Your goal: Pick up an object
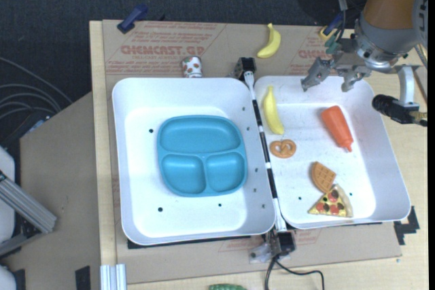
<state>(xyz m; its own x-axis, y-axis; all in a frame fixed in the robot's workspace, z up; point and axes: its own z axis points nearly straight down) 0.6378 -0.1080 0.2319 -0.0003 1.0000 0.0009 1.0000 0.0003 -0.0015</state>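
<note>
Lower edge of frame, centre: green item (226,287), mostly cut off by the frame; identity not determinable.

Lower right, right bin (391,159), near corner: pizza slice (332,203), flat on the bin floor. Just above it, touching or nearly so: waffle-like brown piece (323,175).

Centre left, left bin (129,146): holds one blue divided tray (201,153), three compartments, lying flat in the middle of the bin floor.

Right bin, mid-depth, near the shared wall: pretzel (282,148). Directly above it: banana (272,111), lying lengthwise beside the divider. To the right, apart from both: orange carrot (337,126), tilted, narrow end toward lower right.

Upper right, over the far rim of the right bin: gripper (334,77), jaws spread wide, nothing between the fingers. Carrot below and slightly right of it, not touching.

Beyond the bins, on the brown board (163,44): second banana (270,43) at upper centre; small red-and-white item (192,66) just outside the left bin's far rim; blue clip (132,18) at the board's upper left corner.
</note>
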